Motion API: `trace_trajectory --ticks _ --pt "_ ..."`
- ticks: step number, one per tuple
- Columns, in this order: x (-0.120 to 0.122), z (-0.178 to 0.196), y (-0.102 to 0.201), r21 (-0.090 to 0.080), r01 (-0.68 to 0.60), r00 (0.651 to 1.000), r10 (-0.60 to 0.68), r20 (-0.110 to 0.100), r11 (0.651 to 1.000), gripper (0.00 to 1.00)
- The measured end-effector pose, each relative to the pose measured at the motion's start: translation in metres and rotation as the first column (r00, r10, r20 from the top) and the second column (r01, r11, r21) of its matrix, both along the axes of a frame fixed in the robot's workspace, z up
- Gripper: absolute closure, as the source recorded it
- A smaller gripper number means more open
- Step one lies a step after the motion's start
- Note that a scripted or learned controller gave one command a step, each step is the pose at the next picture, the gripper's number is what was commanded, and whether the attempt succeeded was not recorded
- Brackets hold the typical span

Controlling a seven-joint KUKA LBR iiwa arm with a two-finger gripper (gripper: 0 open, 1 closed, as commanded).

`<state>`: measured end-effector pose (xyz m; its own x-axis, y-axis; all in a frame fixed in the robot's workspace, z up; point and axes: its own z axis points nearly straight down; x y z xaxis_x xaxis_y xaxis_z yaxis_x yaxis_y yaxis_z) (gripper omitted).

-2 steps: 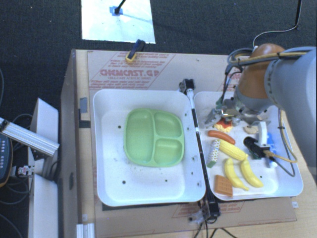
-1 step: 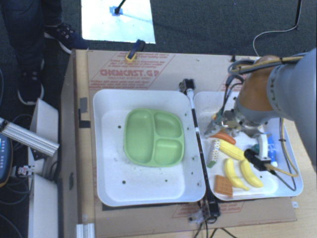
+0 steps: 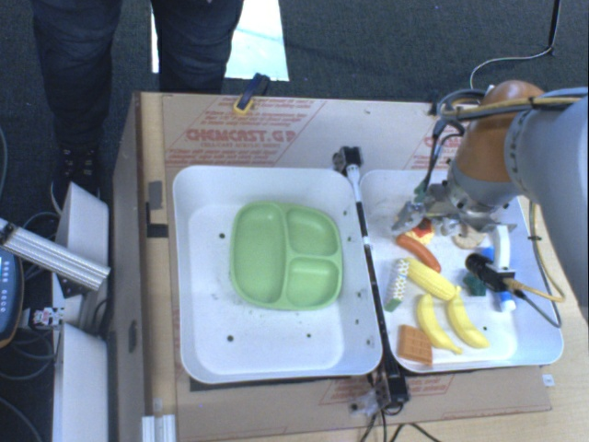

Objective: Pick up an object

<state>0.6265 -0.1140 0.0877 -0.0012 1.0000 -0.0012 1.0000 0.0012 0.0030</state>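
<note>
Dark carpet around bench (image 3: 276, 127); person's legs (image 3: 120, 26) at top left; two white bins side by side; left bin (image 3: 212, 339) holds green plate (image 3: 285, 254); right bin (image 3: 534, 339) holds carrot (image 3: 419, 252), bananas (image 3: 451, 316), waffle (image 3: 415, 344), small toys; gripper (image 3: 416, 217) low over bin's upper left, just above carrot; jaw state cannot be made out.

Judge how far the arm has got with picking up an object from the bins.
Done: the end effector has reached the right white bin, low beside the orange carrot-shaped toy. In hand: nothing visibly gripped. Left: grasping and lifting; the yellow toy bananas and waffle-patterned orange square lie untouched.
</note>
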Motion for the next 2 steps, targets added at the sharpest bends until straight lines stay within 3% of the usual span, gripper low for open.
trace_trajectory --ticks 1,2 --pt "-0.007 -0.003 0.012 0.001 -0.002 1.000 0.002 -0.002 1.000 0.00" --pt "-0.006 0.008 0.011 0.001 -0.004 1.000 0.004 0.000 1.000 1.00"
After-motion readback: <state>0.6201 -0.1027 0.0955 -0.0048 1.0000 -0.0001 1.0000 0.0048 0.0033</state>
